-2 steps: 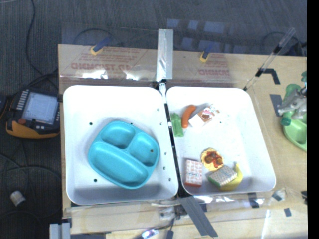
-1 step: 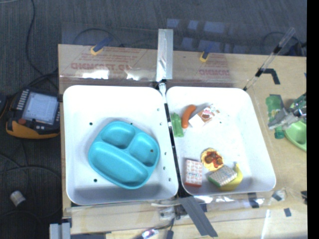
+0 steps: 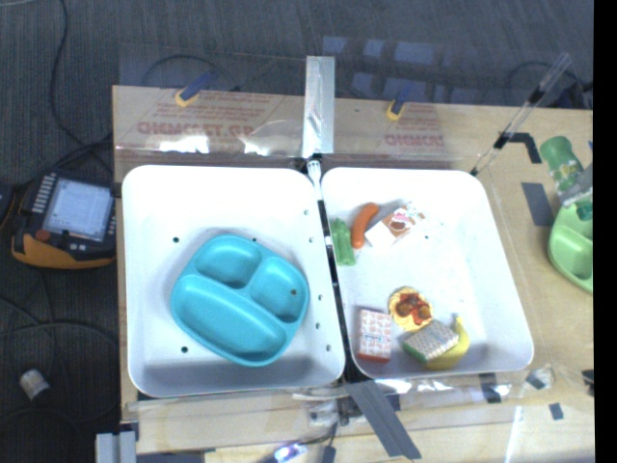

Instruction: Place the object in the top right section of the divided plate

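At the left of the surface (image 3: 569,355), a smooth teal divided plate (image 3: 241,299) of moulded plastic lies slantwise in the left bin (image 3: 154,191). It has two small rounded wells on its far side and one long well on its near side. All three wells are bare, so the placing step is judged not yet begun, and the step in hand is choosing and grasping.

The candidate objects lie in the right bin (image 3: 487,230), well apart from the plate:
- an orange sausage-shaped piece (image 3: 364,224), beside a narrow green piece (image 3: 341,241)
- a white packet with red print (image 3: 400,222)
- a flat round toy pizza (image 3: 411,305)
- a pink checked block (image 3: 375,334)
- a grey gridded block (image 3: 429,340) resting on a curved yellow banana (image 3: 455,347)

The task does not say which is meant.

Whether the fingers are open or closed cannot be told. The next move calls for a descent into the right bin, a secure pinch on one small item, then carriage across the bins' shared wall to the plate's right-hand small well (image 3: 280,287).
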Available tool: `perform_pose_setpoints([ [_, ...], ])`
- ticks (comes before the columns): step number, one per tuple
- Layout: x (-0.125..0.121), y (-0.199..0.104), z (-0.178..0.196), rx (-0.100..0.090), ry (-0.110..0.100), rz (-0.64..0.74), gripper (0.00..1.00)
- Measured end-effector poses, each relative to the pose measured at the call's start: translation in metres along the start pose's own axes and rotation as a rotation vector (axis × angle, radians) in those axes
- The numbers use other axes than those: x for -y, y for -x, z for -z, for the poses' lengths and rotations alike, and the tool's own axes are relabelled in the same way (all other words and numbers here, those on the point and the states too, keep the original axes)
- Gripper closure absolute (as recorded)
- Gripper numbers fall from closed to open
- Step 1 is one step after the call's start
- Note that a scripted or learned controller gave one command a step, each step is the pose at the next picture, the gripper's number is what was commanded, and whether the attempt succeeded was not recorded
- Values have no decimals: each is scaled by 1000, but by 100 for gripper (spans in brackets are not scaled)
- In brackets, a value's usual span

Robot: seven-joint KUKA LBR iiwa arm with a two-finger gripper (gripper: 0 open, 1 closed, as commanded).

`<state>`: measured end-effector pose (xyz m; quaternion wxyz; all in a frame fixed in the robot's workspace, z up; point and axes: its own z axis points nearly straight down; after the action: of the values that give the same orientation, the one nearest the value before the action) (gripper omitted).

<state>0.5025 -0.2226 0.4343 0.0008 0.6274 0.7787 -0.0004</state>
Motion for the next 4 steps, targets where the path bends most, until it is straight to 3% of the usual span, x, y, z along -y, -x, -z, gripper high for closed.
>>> perform_pose_setpoints([
  [1, 19, -3, -123, -2, -3, 13, 100],
  [2, 18, -3, -123, -1, -2, 13, 0],
  [3, -133, 30, -28, 3, -2, 45, 0],
  [4, -88, -16, -202, -2, 0, 392, 0],
])
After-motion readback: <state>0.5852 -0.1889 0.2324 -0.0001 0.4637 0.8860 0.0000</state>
